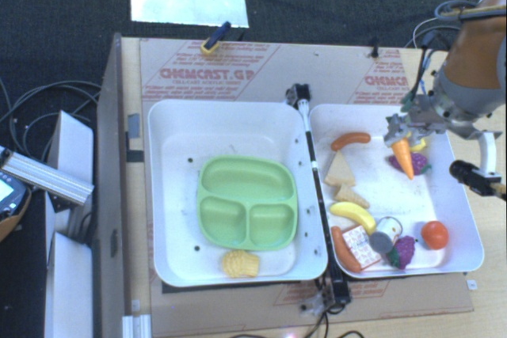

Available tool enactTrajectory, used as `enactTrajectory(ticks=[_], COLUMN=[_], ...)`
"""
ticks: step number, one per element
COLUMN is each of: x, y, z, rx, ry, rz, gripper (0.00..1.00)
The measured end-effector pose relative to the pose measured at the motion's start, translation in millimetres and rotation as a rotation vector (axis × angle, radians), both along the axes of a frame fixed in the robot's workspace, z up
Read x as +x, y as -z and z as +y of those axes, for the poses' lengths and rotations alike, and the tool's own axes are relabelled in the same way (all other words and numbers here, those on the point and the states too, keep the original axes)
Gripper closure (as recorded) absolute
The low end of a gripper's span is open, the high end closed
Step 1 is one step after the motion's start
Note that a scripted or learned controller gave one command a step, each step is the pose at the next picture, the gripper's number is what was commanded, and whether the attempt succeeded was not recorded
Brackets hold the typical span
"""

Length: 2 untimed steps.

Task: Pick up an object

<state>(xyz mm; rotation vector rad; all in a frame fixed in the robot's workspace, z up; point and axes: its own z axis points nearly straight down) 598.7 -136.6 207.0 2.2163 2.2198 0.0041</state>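
- Dark carpet surrounds the bench (238, 71), whose cardboard-coloured top carries two shallow white bins side by side, meeting at a black divider strip.
- Toy carrot (404, 156), orange with a green top, hangs point-down over the upper right part of the right bin (463, 249); its top sits right at the gripper (401, 132), which looks closed around the carrot's upper end, though the fingers are small and partly blurred.
- Just beside the carrot's tip, on the side away from the divider, lies a purple toy (418, 163) with a bit of yellow above it.
- Toward the divider from the carrot, a red-orange sausage (350, 140) lies near the bin's top edge.
- Below the sausage sit two tan wedge pieces (341, 170), one above the other.
- Farther from the carrot, toward the bin's near edge, rests a yellow banana (352, 213), and under it a second sausage (342, 246) touching a red-and-white checked block (361, 245).
- Next to that block lie a grey can (383, 235) and a bunch of purple grapes (403, 251); a tomato (434, 234) sits apart near the bin's right corner.
- Across the divider, the left bin (170, 170) holds a green sectioned plate (247, 200) with a yellow corn cob (239, 263) just below it.
- Grey and orange arm (475, 59) reaches in above the carrot.
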Motion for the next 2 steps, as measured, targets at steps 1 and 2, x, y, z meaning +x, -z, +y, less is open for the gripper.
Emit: enactTrajectory(ticks=[1, 2], x=[25, 11], y=[-9, -23], z=[84, 120], rx=[0.003, 0.002], ry=[-0.004, -0.004], rz=[0.002, 0.005], gripper=[1.00, 1.00])
